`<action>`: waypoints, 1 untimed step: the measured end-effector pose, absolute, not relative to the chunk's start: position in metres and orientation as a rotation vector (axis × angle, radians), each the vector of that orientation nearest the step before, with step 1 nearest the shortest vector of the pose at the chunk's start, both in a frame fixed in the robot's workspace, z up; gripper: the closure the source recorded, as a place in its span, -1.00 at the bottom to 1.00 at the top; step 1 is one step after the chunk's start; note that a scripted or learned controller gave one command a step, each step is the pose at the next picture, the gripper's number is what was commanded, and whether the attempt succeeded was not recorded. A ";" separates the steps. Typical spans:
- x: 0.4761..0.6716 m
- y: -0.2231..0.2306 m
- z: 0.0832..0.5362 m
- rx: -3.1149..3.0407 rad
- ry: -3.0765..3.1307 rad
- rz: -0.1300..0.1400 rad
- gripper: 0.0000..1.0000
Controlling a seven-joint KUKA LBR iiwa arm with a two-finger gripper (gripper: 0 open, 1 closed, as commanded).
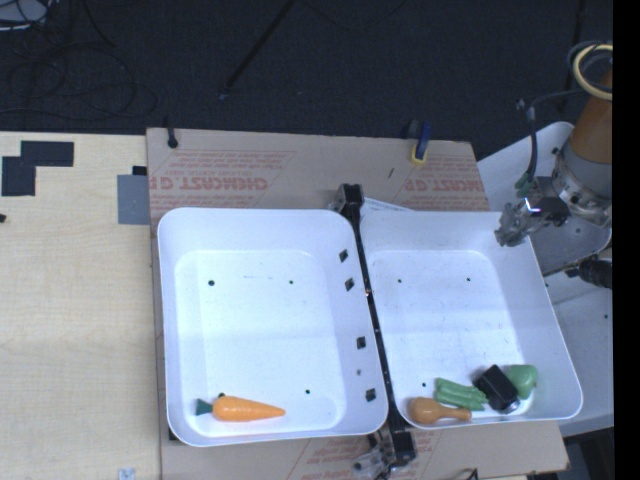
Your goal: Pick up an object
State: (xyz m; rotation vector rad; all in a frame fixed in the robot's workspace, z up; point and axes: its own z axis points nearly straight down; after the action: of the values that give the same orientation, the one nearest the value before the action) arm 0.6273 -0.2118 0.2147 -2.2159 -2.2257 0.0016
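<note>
Where we are: our arm (590, 138) waits high at the right side, just past the far right corner of the right bin (455, 230). We have not picked up anything.
Jaws: they sit near the bin's right wall at (512, 223). We cannot tell if they are spread or pressed together, they look too small and blurry.
Things close by: a little pile lies in the near right corner of the right bin. There is a black block (497, 387), a long green veggie (458, 393), a round green thing (522, 376) and a tan pear-shaped toy (436, 411). They touch each other.
Thing far away: an orange carrot (248, 409) lies alone in the near left corner of the left bin (250, 223).
How we do it well: we think the carrot is easier, since nothing crowds it. We should come straight down over its middle and squeeze across its thin side.
Watch out: the carrot is close to the bin wall, so we might bump it.
</note>
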 end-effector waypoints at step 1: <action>0.613 -0.141 0.306 -2.217 -2.231 -0.008 1.00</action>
State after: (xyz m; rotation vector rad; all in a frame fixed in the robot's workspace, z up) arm 0.6131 -0.1414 0.3057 -2.2165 -2.2313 -0.0075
